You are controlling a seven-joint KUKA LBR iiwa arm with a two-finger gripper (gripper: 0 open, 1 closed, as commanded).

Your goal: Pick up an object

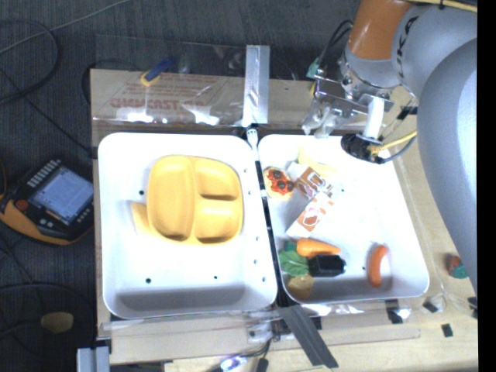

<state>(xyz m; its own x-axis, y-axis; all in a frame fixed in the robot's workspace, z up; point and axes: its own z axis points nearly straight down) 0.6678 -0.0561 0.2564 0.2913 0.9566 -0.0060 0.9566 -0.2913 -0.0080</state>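
Pincer (319,122) hangs above right bin's (407,231) back rim — carrot (316,247) lies inside.

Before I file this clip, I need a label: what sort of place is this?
Likely a robot lab bench: two white bins taped to a board, a yellow tray, toy food like a carrot, and loose cables.

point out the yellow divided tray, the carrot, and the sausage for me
yellow divided tray (194,200), camera view, on the ridge between its compartments.
carrot (316,247), camera view, on the middle of its orange body.
sausage (377,264), camera view, on its middle.
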